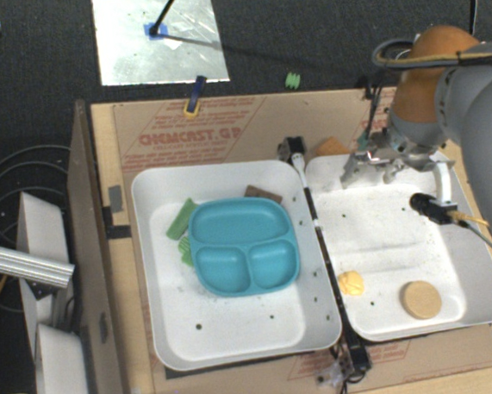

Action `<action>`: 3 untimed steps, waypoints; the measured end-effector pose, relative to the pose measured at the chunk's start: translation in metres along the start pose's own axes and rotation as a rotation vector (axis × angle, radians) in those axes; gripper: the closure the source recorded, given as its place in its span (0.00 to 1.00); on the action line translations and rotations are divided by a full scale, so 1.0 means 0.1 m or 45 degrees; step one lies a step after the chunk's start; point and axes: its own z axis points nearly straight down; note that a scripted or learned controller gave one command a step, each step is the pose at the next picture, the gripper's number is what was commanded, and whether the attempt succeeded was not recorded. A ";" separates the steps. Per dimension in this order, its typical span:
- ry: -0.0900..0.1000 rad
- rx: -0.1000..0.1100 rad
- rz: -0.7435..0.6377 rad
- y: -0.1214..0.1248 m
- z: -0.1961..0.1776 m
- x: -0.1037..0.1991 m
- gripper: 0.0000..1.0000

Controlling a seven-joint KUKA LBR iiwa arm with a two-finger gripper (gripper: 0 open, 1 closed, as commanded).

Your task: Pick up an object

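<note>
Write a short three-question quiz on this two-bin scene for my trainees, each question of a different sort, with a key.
1. True or false: the blue divided tray lies in the left bin.
2. Which thing shares the right bin with the tan round disc? A) a red cup B) a small yellow piece C) a green strip
3. Fill in: the tool sits over the back part of the ____ bin.

Key: 1 true; 2 B; 3 right.
</note>
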 end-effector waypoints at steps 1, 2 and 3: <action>0.002 0.011 0.006 -0.29 0.24 -0.08 0.00; -0.001 0.003 0.008 -0.02 0.22 -0.61 0.00; 0.007 0.020 0.008 -0.91 0.24 -0.28 0.00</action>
